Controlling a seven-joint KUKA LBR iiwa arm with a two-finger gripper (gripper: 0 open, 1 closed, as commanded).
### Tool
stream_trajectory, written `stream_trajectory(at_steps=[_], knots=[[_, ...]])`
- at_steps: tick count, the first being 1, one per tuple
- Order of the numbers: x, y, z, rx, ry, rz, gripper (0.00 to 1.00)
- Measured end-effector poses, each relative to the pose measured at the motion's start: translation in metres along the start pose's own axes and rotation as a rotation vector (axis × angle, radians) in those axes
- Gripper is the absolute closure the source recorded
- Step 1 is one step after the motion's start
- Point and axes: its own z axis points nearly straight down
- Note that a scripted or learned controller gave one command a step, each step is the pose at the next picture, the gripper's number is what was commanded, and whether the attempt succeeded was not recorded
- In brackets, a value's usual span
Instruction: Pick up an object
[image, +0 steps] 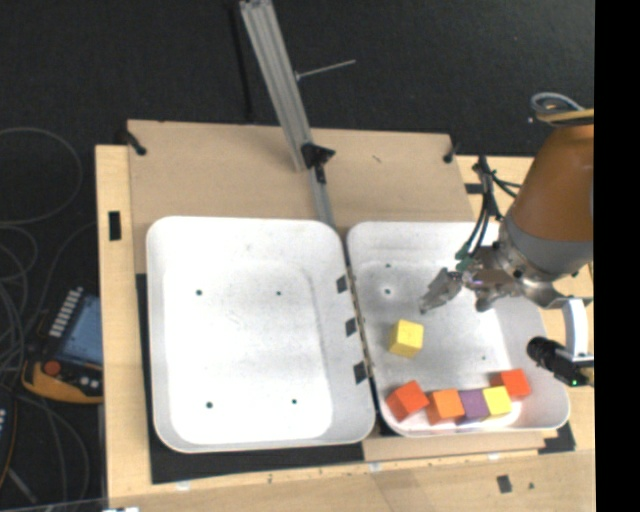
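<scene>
In the right bin (395, 255) a yellow cube (407, 338) lies alone near the middle. Along the bin's front edge stands a row of blocks: a red-orange cube (406, 399), an orange cube (446, 404), a purple block (472, 406), a yellow block (497, 401) and another red-orange block (514, 382). My gripper (460, 295) hangs over the right bin, up and to the right of the lone yellow cube. It is open, its fingers spread apart with nothing between them.
The left bin (250, 320) sits beside the right one, with a row of small clips (352, 325) along the seam between them. A slanted metal rail (285, 90) comes down from the top to the bins' back edge. Cables and a handheld pendant (70, 345) lie off the bench at left.
</scene>
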Motion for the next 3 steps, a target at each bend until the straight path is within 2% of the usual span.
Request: stream_trajectory(at_steps=[1, 2, 3], knots=[[0.014, 0.021, 0.11, 0.01, 0.003, -0.003, 0.0], [0.014, 0.045, 0.151, 0.002, 0.0, -0.004, 0.0], [0.019, 0.029, 0.15, 0.003, 0.001, 0.0, 0.0]])
